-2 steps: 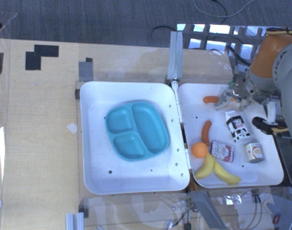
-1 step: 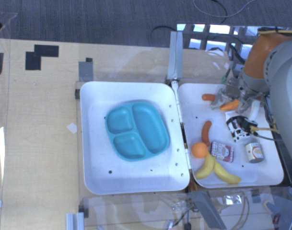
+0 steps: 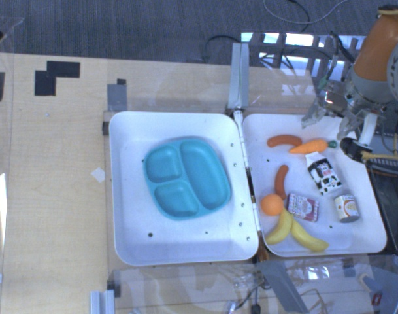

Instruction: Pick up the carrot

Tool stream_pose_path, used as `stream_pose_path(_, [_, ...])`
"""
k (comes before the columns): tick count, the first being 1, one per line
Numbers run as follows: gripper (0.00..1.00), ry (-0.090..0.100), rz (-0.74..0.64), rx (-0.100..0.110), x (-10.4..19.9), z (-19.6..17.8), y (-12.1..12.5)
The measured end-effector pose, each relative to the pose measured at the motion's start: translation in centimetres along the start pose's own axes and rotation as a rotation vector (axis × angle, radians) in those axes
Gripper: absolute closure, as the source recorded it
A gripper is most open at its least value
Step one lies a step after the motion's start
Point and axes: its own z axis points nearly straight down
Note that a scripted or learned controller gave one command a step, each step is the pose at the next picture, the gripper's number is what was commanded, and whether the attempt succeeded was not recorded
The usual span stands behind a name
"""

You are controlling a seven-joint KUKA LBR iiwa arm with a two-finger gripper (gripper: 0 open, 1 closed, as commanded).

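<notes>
Fingers of the gripper stood spread with nothing between them, so the pick was not yet made. Leftward lay a blue divided plate (other bin); then the sausage, touching the carrot, likely crowding the grasp.

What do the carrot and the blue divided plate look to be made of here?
Carrot: likely moulded plastic toy food; uniform orange, smooth skin, small green tip. Blue divided plate: probably plastic with a matte-to-satin finish; one flat colour, soft rounded compartment edges. Neither is certain from this view.
</notes>
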Motion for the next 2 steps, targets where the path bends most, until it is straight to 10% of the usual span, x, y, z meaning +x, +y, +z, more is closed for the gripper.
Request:
stream_pose_path(1, [0.00, -0.001, -0.052, 0.005, -3.0, 10.3, 2.4])
stream_pose_path(2, [1.00, -0.001, -0.060, -0.003, -2.7, 8.8, 2.7])
